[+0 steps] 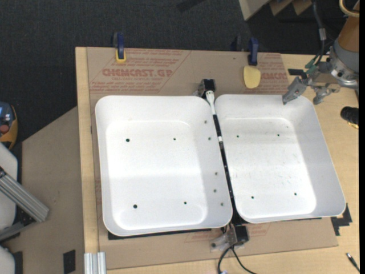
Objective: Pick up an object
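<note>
Found the gripper [302,96] above the far right corner of the right bin [274,170], jaws spread and released. Spotted a pale yellow object [251,76] near the board's [148,67] far edge, beneath a blue clamp [253,49].

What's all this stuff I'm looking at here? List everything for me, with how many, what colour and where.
Bins: two, white, side by side on the bench, left bin, right bin.
Board: one, brown with red lettering, under the bins.
Clamps: two, blue and yellow, on the board's far edge, left clamp, right clamp.
Pale yellow piece: one, on the board below the right clamp.
Gripper: one, grey, fingers open, above the right bin's far right corner.
</note>
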Robot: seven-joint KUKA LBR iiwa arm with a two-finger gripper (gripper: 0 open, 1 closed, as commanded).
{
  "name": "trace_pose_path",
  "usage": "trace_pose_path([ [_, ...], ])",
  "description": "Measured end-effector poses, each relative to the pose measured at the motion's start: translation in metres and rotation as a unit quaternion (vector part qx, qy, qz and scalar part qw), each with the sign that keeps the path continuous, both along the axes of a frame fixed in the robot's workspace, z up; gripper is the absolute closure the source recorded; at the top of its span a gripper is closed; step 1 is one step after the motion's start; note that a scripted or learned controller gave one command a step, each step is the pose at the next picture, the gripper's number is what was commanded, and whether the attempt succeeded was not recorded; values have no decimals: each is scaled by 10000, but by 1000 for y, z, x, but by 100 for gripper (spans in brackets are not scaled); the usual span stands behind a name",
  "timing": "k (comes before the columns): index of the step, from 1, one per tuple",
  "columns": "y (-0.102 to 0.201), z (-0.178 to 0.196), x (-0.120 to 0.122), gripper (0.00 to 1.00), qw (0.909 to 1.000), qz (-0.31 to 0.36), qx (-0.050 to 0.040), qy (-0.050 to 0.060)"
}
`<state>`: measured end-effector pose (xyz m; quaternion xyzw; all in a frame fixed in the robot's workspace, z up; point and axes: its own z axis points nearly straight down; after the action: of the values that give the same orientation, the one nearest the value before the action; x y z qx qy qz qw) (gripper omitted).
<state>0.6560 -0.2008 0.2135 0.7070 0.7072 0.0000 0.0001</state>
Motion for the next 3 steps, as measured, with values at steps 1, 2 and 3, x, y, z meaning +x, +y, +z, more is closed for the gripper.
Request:
trace_pose_path([
  [1, 6, 276, -5, 0, 9999, 9, -37, -102],
  [2, 6, 276, -5, 100, 10000, 6, -26, -34],
  [3, 25, 137, 6, 100, 10000, 5, 16, 47],
])
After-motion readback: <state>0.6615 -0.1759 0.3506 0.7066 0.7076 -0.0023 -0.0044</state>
